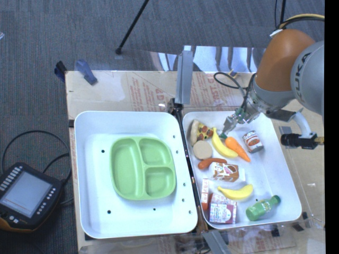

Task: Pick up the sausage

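Observation:
The sausage (211,163), a short orange-red link, lies in the right bin (280,179), left of centre. It sits just below a round tan bun (202,150) and touches the top of a white snack packet (225,171). My gripper (233,122) hangs over the bin's far part, above the upper ends of a banana (223,145) and a carrot (238,148). It is up and to the right of the sausage and apart from it.
The right bin also holds a pizza slice (200,131), a small can (253,141), a second banana (235,192), a green bottle (262,207) and red cartons (222,211). A green divided plate (143,168) sits in the left bin (90,184).

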Controlling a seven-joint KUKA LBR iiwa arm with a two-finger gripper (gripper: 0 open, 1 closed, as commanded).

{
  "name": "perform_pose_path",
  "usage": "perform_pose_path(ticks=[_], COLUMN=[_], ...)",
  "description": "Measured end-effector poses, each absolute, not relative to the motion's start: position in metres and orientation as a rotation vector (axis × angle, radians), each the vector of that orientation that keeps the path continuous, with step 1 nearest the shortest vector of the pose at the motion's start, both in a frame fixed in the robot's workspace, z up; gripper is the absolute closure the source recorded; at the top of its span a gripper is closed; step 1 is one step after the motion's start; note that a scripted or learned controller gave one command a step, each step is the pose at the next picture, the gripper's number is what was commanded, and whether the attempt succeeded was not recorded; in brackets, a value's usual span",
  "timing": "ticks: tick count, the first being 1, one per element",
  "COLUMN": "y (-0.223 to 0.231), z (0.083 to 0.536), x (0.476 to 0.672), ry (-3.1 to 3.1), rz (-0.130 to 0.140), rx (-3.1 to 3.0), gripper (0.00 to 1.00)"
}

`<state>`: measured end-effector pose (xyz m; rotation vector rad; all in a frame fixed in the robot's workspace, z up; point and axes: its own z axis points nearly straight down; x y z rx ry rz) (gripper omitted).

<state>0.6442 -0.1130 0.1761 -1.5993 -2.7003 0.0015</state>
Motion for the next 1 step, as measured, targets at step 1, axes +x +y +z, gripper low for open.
perform_pose_path(ticks=[1], y=[-0.1228], z=[0.3087], x=[0.6327], ry=[-2.764], rz=[-0.002], rx=[-1.498], gripper=[1.0])
